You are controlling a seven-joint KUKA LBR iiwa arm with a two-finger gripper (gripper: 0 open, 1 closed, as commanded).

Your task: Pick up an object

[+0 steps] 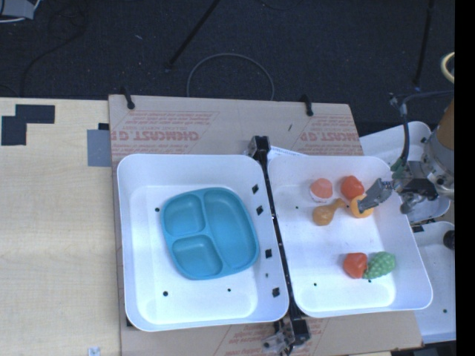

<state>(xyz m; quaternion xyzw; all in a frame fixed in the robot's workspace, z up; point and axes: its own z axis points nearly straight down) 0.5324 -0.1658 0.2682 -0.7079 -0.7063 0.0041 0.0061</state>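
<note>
Grey metal is what you see of the end effector point(377, 193), reaching in over the right rim of the right bin point(407, 258), its dark tip low beside an orange-and-yellow piece point(359, 208). You cannot tell from this slant whether it is released or clenched, and nothing shows plainly as being gripped. The tip sits just beside that piece and may touch it; the view does not settle this.

Look just left of the tip and you find a red-orange toy point(351, 186), close above the orange-and-yellow piece. Further left lies a small round pink-and-white item point(321, 190), and below it a tan, pear-shaped toy point(327, 213) whose narrow end points toward the orange-and-yellow piece. All four lie in the upper part of the right bin.

Lower in the same bin, near its right wall, you see a red toy point(355, 264) touching a green knobbly one point(381, 265), well apart from the upper group.

Move your eye left across the black divider and you reach the left bin point(141, 273), which holds a blue plate point(210, 232) with three compartments, lying flat near the middle.

Both bins rest on a cardboard sheet point(223, 128) with red printing, which lies on the pale wooden bench point(52, 236).
</note>
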